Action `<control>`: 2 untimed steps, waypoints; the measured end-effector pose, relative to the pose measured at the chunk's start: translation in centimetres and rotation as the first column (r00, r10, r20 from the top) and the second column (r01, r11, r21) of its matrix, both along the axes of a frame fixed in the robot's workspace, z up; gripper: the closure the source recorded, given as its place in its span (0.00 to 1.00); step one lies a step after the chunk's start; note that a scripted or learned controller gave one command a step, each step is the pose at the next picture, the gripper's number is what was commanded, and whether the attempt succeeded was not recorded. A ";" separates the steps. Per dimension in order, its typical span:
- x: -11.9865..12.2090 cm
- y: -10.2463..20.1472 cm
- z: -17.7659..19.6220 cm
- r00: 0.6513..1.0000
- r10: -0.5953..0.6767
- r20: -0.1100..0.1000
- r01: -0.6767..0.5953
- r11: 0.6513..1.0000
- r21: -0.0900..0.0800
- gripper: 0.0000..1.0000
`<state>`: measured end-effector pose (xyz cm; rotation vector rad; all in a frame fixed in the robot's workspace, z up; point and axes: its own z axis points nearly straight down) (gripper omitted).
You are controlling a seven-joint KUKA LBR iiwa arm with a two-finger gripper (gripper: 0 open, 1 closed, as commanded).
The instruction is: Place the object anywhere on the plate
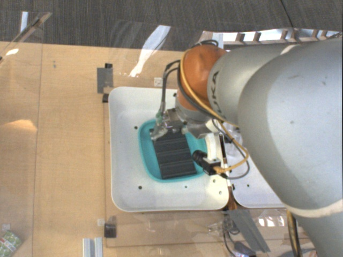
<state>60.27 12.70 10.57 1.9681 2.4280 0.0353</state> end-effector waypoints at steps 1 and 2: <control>0.0 0.0 0.0 1.000 0.000 0.000 0.000 1.000 0.000 0.00; 0.0 0.0 0.0 1.000 0.000 0.000 0.000 1.000 0.000 0.00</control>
